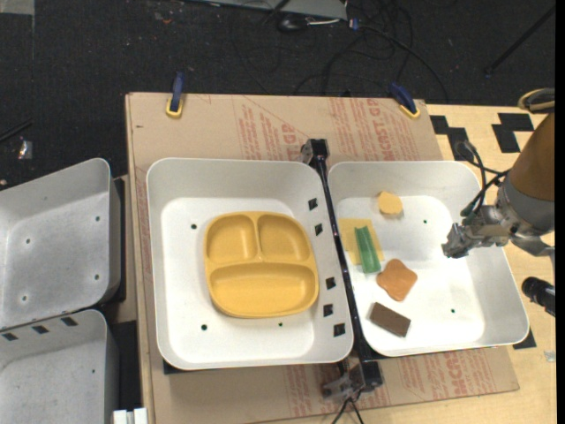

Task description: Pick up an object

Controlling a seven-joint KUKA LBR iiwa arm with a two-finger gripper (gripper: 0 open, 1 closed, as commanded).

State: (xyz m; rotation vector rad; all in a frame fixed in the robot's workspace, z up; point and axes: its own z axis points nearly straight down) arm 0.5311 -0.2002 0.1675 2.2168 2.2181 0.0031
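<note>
The right bin (494,325) holds four small things: a round yellow piece (390,204) near its far wall, a flat green and yellow strip (365,246) by its left wall, an orange rounded block (397,279) just nearer than the strip, and a dark brown slab (389,319) nearest of all. The gripper (459,241) hangs over the bin's right part, well apart from all four, with nothing seen between its fingers; whether they are parted I cannot tell.
</note>
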